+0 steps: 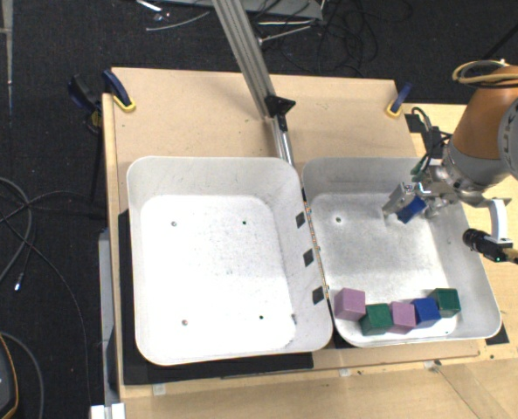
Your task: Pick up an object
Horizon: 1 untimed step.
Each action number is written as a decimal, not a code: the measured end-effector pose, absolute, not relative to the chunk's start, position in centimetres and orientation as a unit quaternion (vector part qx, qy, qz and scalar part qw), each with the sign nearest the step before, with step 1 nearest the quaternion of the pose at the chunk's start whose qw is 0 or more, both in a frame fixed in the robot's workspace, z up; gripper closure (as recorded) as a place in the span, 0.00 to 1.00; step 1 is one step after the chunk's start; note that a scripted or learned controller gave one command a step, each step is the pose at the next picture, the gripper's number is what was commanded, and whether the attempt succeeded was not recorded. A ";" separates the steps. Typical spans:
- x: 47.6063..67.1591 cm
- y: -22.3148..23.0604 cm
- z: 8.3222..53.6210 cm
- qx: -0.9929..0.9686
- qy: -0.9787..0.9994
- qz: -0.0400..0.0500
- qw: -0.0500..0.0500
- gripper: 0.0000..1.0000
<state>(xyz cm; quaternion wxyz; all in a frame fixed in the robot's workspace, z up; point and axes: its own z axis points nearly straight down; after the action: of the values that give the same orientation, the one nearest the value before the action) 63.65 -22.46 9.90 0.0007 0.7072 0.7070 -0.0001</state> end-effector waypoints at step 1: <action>61.6 -19.2 18.0 0.706 0.709 0.002 0.003 0.00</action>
<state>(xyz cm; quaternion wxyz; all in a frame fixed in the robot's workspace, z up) 61.61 -19.25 17.96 0.0032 0.7056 0.7086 0.0024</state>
